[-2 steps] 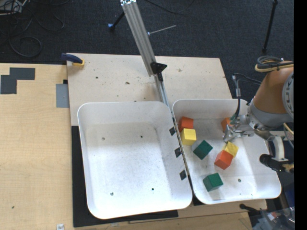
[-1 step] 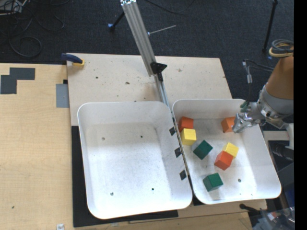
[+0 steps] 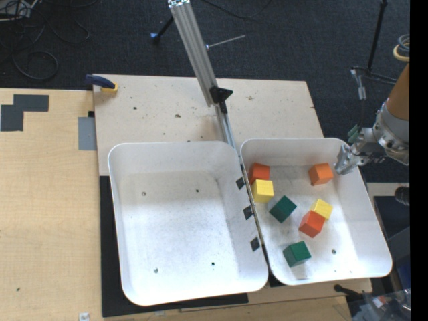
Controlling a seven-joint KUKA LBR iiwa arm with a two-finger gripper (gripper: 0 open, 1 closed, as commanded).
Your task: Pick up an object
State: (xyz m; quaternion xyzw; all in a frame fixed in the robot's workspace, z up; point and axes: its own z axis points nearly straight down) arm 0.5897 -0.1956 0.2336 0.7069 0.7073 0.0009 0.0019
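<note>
The right bin [image 3: 374, 246] holds several small blocks: an orange one [image 3: 259, 172] above a yellow one [image 3: 263, 190] at its left side, a dark green one [image 3: 282, 208] in the middle, an orange one [image 3: 321, 174] near the far right, a yellow one [image 3: 322, 208], a red-orange one [image 3: 311, 224] and a green one [image 3: 296, 253] toward the front. My gripper [image 3: 346, 164] hangs at the bin's far right edge, just right of the orange block there. Nothing shows between its fingertips.
The left bin [image 3: 134, 246] lies beside the right one, with black clips along their shared wall. A slanted aluminium bar [image 3: 197, 52] rises behind the bins. A blue and yellow clamp [image 3: 101, 83] sits at the bench's far left corner.
</note>
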